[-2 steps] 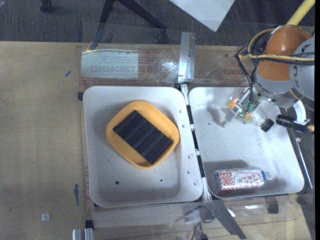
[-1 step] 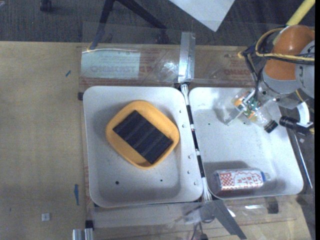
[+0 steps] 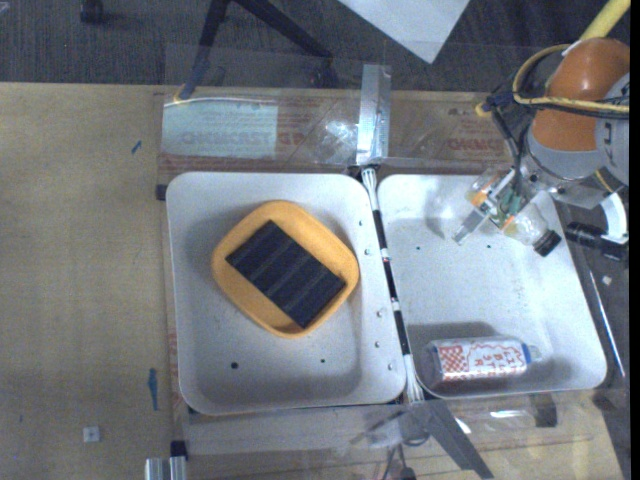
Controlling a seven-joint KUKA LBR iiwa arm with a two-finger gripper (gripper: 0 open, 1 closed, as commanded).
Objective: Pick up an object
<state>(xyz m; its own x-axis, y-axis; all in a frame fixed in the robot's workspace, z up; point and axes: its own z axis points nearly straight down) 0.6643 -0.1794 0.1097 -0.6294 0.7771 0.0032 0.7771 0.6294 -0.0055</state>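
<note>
Where the bench (image 3: 70, 268) carries two shallow white bins side by side, the left bin (image 3: 200, 368) holds a yellow-orange tray-like object (image 3: 240, 243) with rounded corners, topped by a dark ribbed panel (image 3: 287, 274). It lies tilted diagonally near the middle of that bin, well apart from the divider between the bins.

The right bin (image 3: 480, 288) holds a small cylindrical bottle (image 3: 478, 358) with a red-and-white patterned label, lying on its side near the front wall, its capped end pointing toward the right. It rests well apart from the arm's tool.

The arm (image 3: 580, 98), grey with an orange band, enters from the right and reaches over the far right corner of the right bin. Its gripper (image 3: 480, 218) points down and to the left, hanging above the bin's far portion, near the back wall. One thin finger (image 3: 466, 231) slants toward the bin floor; whether the jaws are spread or pressed together cannot be told at this angle, and no object appears between them.

Behind the bins, a transparent panel (image 3: 260, 133) and a metal bracket (image 3: 374, 113) stand along the bench's far edge. Beyond that, the base of an office chair (image 3: 220, 8) rests on dark carpet.
</note>
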